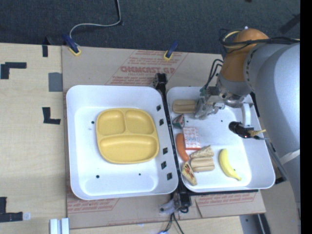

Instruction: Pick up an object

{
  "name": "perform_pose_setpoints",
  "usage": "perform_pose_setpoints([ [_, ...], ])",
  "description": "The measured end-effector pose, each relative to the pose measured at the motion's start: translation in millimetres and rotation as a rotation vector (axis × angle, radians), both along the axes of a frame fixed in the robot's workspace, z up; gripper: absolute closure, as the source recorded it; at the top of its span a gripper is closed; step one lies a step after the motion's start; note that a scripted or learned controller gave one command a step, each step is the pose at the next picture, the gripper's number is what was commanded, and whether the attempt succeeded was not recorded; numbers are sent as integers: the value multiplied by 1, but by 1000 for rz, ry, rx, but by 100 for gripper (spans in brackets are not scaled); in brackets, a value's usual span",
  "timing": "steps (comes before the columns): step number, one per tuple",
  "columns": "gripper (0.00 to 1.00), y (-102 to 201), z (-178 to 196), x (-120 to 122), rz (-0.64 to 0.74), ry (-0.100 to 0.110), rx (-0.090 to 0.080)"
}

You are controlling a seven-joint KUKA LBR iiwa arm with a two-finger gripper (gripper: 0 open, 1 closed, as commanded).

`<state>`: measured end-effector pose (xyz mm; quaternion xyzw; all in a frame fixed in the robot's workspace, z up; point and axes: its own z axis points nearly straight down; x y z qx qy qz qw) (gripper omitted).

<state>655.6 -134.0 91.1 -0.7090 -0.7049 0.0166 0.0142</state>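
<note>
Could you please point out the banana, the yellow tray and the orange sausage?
banana (228,164): camera view, mid-body.
yellow tray (127,148): camera view, large compartment's floor.
orange sausage (181,147): camera view, mid-length.

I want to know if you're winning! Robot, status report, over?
Pincer low in the food bin, beside the bun. Nothing seen in its grip yet. Banana and sausage lie apart, not in the way. Over.

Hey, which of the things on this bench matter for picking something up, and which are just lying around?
In play, in the right bin under the gripper:
tan block, red-and-white packet, orange sausage, banana.

Lying about, probably:
yellow divided plate in the left bin, blue-and-yellow clamp, white cable.
</note>
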Motion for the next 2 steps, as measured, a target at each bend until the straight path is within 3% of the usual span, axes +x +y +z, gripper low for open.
perform_pose_setpoints([
  [1, 0, 0, 0, 0, 0, 1, 0],
  [2, 0, 7, -8, 4, -3, -1, 0],
])
